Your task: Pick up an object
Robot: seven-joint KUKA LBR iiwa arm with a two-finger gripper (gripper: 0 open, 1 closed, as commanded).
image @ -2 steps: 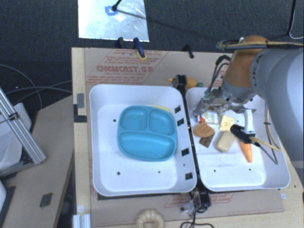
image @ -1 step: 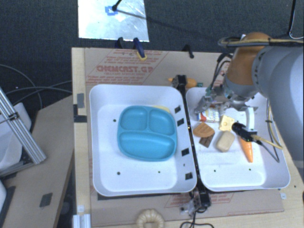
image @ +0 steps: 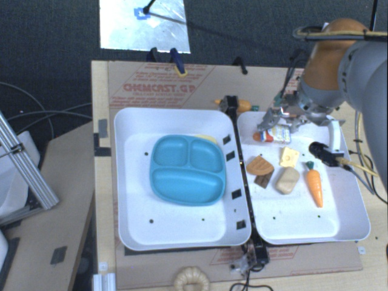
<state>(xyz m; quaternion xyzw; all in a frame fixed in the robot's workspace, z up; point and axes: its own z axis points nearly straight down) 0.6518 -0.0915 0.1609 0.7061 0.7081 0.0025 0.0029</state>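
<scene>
My gripper (image: 277, 123) hangs low over the far left corner of the right bin (image: 348, 220). Directly beneath it lies a small red and white item (image: 268, 137), which may be touching the gripper. Nearer the front lie a yellow cheese wedge (image: 290, 157), a tan cookie-like piece (image: 259, 164), a dark brown block (image: 263, 179), a beige lump (image: 288, 180) and an orange carrot (image: 313, 187) with a green top.
The left bin (image: 136, 223) holds a blue divided plate (image: 188, 168), with a pale yellow thing (image: 208, 138) peeking out behind it. A small orange-yellow object (image: 243, 106) sits outside the bins, behind the divider. The front half of the right bin is bare.
</scene>
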